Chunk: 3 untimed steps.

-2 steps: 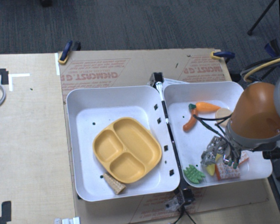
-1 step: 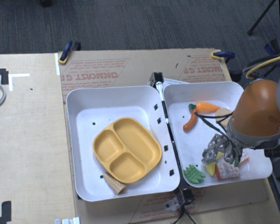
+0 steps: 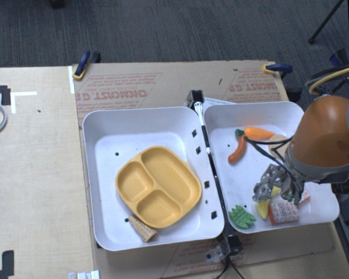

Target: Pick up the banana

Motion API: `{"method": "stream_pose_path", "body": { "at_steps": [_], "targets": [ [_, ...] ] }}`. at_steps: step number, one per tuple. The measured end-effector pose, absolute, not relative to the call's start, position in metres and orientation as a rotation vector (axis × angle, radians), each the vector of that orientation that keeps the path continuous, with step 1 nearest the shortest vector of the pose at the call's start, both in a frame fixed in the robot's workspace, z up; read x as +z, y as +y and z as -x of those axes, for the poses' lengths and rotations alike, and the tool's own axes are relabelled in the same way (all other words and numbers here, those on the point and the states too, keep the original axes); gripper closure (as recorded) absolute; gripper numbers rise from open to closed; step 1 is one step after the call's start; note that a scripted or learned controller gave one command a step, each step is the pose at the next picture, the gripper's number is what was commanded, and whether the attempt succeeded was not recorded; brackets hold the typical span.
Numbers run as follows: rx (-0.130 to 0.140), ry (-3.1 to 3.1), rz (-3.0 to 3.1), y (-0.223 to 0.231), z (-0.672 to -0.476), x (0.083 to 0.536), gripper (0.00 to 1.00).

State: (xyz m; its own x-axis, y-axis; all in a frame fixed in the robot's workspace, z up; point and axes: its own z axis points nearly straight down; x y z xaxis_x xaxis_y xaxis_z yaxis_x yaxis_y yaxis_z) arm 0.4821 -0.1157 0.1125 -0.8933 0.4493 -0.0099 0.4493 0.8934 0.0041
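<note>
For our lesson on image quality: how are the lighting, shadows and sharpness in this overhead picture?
Camera view: even, soft light with no harsh glare on the white plastic bins; a faint shadow edges the yellow three-compartment plate; the metal two-finger gripper and the yellow banana beneath it look slightly soft.

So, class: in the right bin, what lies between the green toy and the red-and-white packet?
In the camera view, a yellow piece, likely the banana, lies between the green toy and the packet, just under the gripper.

We are viewing a pale wood bench lying under a cardboard sheet clamped by blue clips; dark grey carpet is covering the floor beyond.
</note>
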Motion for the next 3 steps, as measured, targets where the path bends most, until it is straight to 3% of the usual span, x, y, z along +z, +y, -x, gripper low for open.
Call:
{"method": "stream_pose_path", "body": {
  "at_steps": [2,3],
  "targets": [
    [0.005,3.034,-0.731,-0.117,-0.486,0.133,1.0],
    [0.001,3.117,-0.377,-0.124,-0.495,0.092,1.0]
  ]
}}
